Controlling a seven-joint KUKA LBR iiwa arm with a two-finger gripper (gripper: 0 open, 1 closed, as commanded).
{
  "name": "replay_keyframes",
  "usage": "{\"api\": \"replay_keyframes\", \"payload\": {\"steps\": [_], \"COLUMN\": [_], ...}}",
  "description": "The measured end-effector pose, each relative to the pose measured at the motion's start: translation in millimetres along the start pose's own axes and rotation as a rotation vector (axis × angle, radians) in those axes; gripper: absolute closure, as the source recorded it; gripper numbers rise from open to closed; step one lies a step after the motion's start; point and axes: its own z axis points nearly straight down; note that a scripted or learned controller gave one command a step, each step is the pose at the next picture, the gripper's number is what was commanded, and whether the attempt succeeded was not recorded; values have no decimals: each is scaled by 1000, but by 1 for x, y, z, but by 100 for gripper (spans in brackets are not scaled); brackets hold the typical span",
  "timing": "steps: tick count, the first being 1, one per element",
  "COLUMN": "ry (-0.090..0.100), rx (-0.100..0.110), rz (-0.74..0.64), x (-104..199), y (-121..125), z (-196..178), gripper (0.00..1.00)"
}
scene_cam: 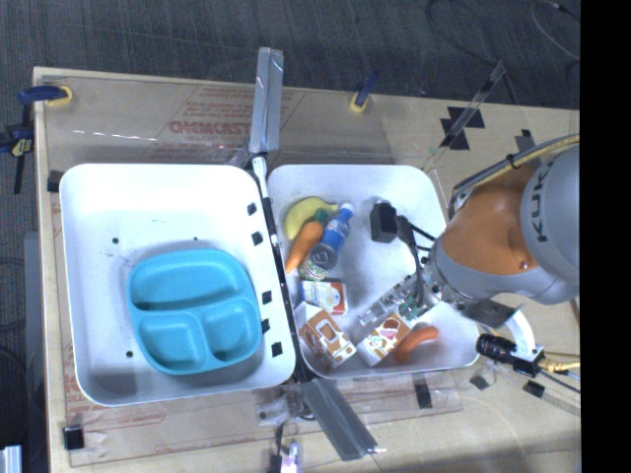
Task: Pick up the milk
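The table (148,116) carries two shallow white bins side by side. The left bin (89,215) holds a blue divided tray (192,308) with three compartments, lying toward the bin's near side. In the right bin (414,190), a yellow banana (304,212) lies at the far left, with an orange carrot (302,246) just beside it along the dividing wall. A blue-capped bottle (337,227) lies tilted next to a small can (319,258). A black object (384,221) sits well apart toward the far side. A brown snack box (327,338) lies at the near edge, and a red sausage-shaped item (418,340) lies near the front right.
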Motion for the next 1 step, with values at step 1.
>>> {"api": "replay_keyframes", "payload": {"steps": [1], "ry": [-1], "rx": [-1], "rz": [-110], "x": [0], "y": [1], "z": [33], "gripper": [0]}}
